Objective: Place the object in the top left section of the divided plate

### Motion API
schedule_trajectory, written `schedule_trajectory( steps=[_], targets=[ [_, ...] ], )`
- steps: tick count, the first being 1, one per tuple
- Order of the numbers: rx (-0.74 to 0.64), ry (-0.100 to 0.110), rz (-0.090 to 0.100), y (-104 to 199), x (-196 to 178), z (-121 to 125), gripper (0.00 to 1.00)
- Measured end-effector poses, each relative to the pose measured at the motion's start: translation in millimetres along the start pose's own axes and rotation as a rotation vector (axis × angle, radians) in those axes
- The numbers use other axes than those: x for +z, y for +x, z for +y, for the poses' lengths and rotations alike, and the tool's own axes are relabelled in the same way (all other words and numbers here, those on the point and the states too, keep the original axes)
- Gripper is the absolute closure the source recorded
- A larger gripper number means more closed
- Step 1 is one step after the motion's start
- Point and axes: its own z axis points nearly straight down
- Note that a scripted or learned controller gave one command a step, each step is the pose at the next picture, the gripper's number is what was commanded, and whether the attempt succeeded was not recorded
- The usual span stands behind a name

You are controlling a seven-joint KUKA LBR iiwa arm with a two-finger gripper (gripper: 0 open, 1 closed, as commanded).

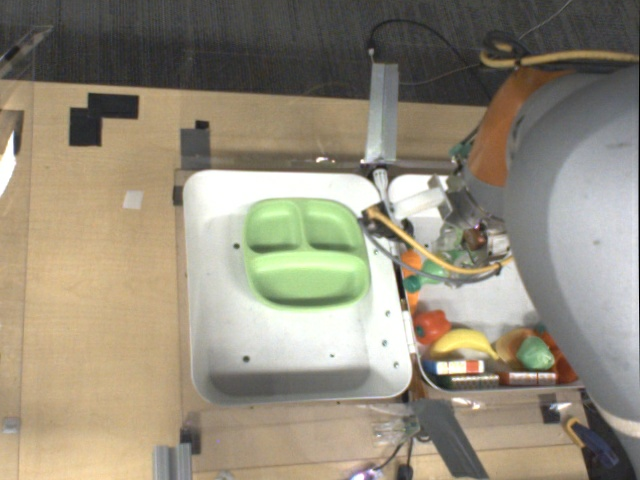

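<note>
**Q:** What is laid out here?

**A:** Seen from above at a slant, two shallow white bins sit side by side on a wooden surface. The left bin holds a green divided plate, with two small sections along its far edge and one large section nearer the camera. All three sections look bare. The right bin holds a heap of small toys along its near edge: a yellow banana, something orange-red and a green piece.

**Q:** Where is the arm?

**A:** The grey arm reaches in from the right and hangs over the right bin. Its tool sits above the bin's far half, wrapped in cables. I cannot tell whether the tool is open or closed, or whether it carries anything.

**Q:** Which step is this?

**A:** Most likely the pick, judging by the bare plate and the toys lying in the right bin. Which toy is meant is unclear.

**Q:** What does the next move need?

**A:** A secure grasp, then a carry leftwards over the bin walls to the plate's top left section, clear of the ridge beside it.
</note>
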Motion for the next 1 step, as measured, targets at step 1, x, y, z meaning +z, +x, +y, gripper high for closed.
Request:
schedule_trajectory(
  steps=[1],
  targets=[
    [0.003, 0.000, -0.001, -61.4, 15.9, -58.7, 1.00]
  ],
)
